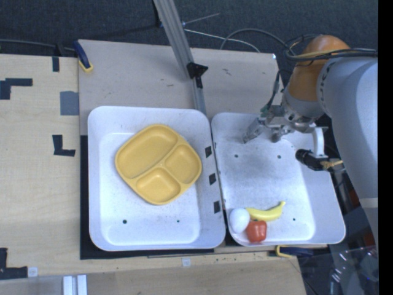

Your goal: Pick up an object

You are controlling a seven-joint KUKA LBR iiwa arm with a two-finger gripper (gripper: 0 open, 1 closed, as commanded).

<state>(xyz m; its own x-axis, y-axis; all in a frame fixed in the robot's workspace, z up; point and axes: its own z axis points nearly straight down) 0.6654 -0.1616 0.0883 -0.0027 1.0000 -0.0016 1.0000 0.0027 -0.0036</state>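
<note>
White egg (239, 219), red pepper (257, 230) and yellow banana (267, 212) sit bunched against the right bin's (319, 195) near rim, so lots of bare floor behind them. Yellow divided plate (158, 163) fills the left bin's (101, 183) middle. Gripper (263, 131) hovers over the right bin's far edge, fingers spread, pinching nothing. No readable labels.

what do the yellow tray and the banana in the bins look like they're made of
The tray looks like moulded plastic: one even yellow, smooth matte surface, rounded rims around three compartments. The banana also seems plastic, likely toy fruit: uniform bright yellow with a slight sheen and no spots, though it is too small here to be sure.
</note>
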